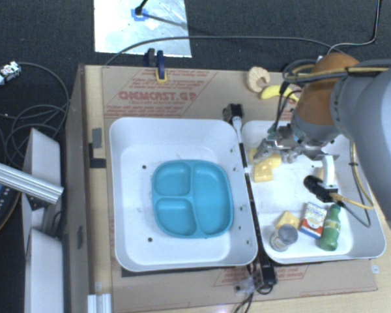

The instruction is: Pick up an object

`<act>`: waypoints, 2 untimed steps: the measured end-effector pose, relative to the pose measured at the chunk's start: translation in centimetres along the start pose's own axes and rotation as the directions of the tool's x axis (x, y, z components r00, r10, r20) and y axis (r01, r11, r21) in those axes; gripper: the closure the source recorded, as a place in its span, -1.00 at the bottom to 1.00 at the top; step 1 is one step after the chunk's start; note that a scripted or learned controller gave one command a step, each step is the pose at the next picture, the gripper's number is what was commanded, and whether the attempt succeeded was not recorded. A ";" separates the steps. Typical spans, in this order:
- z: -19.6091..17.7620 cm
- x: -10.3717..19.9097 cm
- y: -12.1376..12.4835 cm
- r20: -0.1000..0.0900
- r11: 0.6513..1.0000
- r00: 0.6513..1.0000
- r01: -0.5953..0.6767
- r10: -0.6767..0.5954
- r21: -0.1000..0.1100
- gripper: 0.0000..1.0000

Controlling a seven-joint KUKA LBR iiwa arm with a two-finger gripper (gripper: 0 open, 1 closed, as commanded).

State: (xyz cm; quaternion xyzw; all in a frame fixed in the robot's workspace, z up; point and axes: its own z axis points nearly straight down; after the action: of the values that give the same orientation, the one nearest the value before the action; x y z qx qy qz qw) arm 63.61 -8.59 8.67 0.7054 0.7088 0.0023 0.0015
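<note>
Nearest to you, well on the camera's side of the gripper (269, 150), the right bin (371, 243) held one can (283, 238), one green bottle (330, 227) and one small carton (313, 218), close together, with one small yellow piece (287, 218) touching the can. You had a second yellow thing, a yellow block (264, 169), just beside the gripper on its camera side, too close to tell whether they touched. To the view's left of the gripper, past the bin wall, one blue plate (192, 197) with three compartments lay flat in the left bin (127, 142). That made two bins and two yellow pieces. The arm (371, 109) came in from the view's right, its orange band (316, 103) above the wrist, bending down over the far half of the right bin. You could not tell how wide the gripper stood. Beyond it, on the bench (202, 87), lay one banana (272, 91) and one beige ring (257, 77).
</note>
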 end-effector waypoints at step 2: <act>-9.0 -0.6 2.9 0.002 1.000 1.000 0.000 0.000 0.000 1.00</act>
State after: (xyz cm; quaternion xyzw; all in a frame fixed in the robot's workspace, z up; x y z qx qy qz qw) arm 66.51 -9.16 17.73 0.7053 0.7089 0.0014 0.0022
